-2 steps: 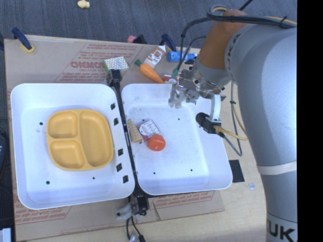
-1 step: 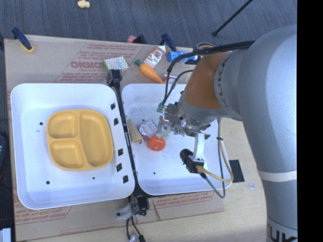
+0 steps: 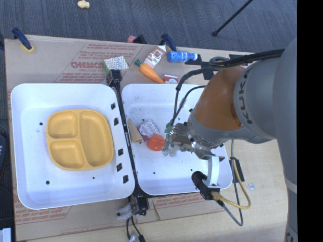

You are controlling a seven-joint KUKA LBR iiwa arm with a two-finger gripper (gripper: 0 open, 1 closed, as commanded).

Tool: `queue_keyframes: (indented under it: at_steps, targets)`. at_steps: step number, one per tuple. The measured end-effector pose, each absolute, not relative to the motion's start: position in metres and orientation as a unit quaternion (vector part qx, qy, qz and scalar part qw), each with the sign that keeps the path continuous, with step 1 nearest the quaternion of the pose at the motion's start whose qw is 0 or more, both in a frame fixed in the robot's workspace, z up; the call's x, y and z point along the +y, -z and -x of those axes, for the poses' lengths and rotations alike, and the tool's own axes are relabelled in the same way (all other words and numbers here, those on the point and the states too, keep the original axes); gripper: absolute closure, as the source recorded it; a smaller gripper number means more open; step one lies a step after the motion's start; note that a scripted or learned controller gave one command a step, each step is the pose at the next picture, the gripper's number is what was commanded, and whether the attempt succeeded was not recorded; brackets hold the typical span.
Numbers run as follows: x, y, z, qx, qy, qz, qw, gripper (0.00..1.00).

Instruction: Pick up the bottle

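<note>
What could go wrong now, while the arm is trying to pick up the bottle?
1. The gripper works low in the right bin, where a red object, a clear wrapper and a tan piece lie close together; it may grab the wrong one.
2. The blue bottle lies outside the bins, possibly missed.

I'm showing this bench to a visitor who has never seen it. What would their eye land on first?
Most likely the big grey arm with its orange band, reaching in from the right over the right bin, its gripper low beside a small red-orange item. Next, the yellow divided plate lying in the left bin. Behind the bins, a blue bottle and a carrot lie on the cardboard.
</note>
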State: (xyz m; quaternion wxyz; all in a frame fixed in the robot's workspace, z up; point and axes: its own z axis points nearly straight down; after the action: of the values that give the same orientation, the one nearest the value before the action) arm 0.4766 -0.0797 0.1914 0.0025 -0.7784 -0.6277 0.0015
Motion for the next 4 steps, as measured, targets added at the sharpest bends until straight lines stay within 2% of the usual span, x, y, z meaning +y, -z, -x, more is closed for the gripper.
queue_keyframes:
  at_steps: [1,2,3,4]
  targets:
    - [-0.054,-0.191,-0.476,-0.667,-0.0017,0.745,0.003,1.0]
    - [-0.01,-0.191,-0.476,-0.651,-0.0017,0.759,0.002,1.0]
    - [-0.035,-0.25,-0.477,-0.776,-0.0003,0.631,0.0,1.0]
    - [-0.001,-0.191,-0.476,-0.834,-0.0012,0.552,0.002,1.0]
